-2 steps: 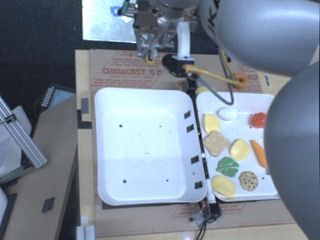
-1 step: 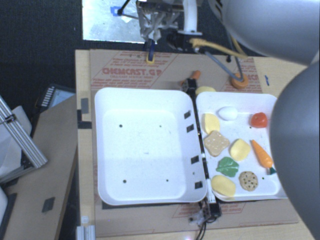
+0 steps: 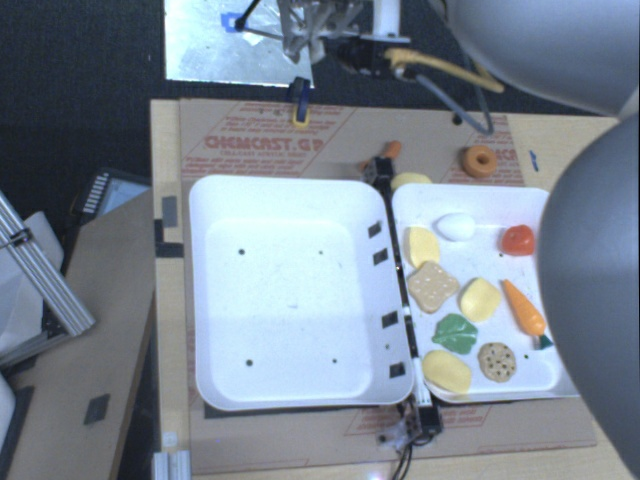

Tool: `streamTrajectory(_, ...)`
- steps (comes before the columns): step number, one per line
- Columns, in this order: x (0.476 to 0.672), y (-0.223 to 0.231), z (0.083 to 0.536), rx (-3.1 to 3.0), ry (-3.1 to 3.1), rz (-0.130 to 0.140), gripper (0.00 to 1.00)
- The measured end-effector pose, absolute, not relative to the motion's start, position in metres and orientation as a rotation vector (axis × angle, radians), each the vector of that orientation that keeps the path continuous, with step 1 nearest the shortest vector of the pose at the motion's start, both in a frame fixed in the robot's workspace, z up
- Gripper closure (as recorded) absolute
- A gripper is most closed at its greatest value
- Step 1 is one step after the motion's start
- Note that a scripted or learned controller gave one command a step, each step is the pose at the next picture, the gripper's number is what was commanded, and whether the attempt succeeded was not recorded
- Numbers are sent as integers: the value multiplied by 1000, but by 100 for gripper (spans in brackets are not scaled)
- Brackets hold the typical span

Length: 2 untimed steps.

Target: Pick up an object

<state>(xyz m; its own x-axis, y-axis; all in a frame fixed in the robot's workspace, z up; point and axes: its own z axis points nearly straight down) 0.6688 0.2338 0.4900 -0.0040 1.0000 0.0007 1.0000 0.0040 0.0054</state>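
The objects to choose from lie in the right-hand bin point(image 3: 470, 393), well below and to the right of the gripper point(image 3: 300, 43): a white egg point(image 3: 457, 226), a red tomato point(image 3: 517, 239), a cracker point(image 3: 432, 286), two yellow pieces beside it, an orange carrot point(image 3: 523, 308), a green leaf point(image 3: 456, 333), a cookie point(image 3: 496, 361) and a yellow lemon-like piece point(image 3: 446, 371). A doughnut point(image 3: 480, 160) rests on the cardboard-covered counter point(image 3: 260, 143) outside the bin's far rim. The left-hand bin point(image 3: 290, 298) sits below the gripper. The gripper hangs high at the far side of the counter, over a shiny plate; whether it is apart or together I cannot tell, and nothing is seen in it. The risks, as I judge them: the pieces are packed close, so a descent may land between two and push them aside, or catch the bin's rim; the flat cracker, cookie and leaf offer little to pinch, and the rounded egg may squirt out.
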Motion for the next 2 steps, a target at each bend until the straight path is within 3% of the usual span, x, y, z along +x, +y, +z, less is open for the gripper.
streamTrajectory(1,636,234,513,2213,2228,7,100)
streamTrajectory(2,669,233,522,2217,2223,4,100)
